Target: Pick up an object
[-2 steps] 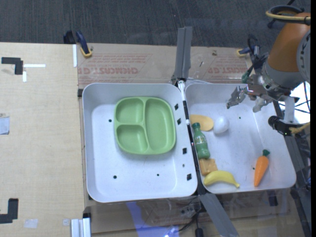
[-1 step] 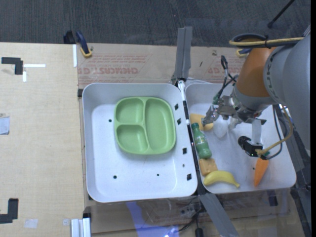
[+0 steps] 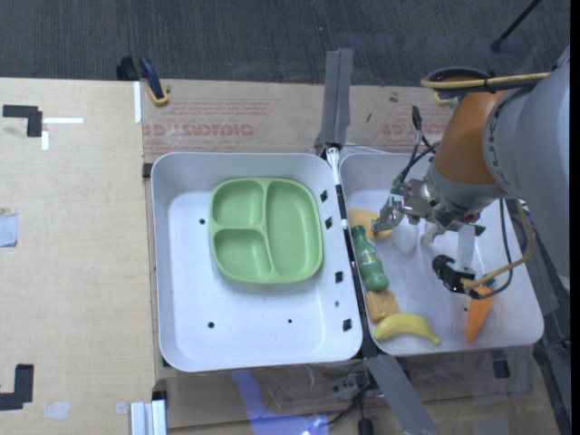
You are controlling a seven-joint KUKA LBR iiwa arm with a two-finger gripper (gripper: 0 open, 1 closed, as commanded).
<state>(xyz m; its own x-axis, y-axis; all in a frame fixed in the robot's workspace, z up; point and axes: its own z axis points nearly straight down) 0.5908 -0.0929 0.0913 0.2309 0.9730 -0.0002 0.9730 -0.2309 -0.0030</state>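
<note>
Where arm [image 3: 521, 143] overhangs right bin [image 3: 507, 329], hand [image 3: 410, 225] indistinct.

a single fixed camera looked down from above the worktop [image 3: 72, 270] at a slant, from a middling height. it took in both white bins whole, the left bin [image 3: 177, 270] mid-frame and the right bin [image 3: 517, 329] toward the right edge, where the arm [image 3: 535, 134] entered.
</note>
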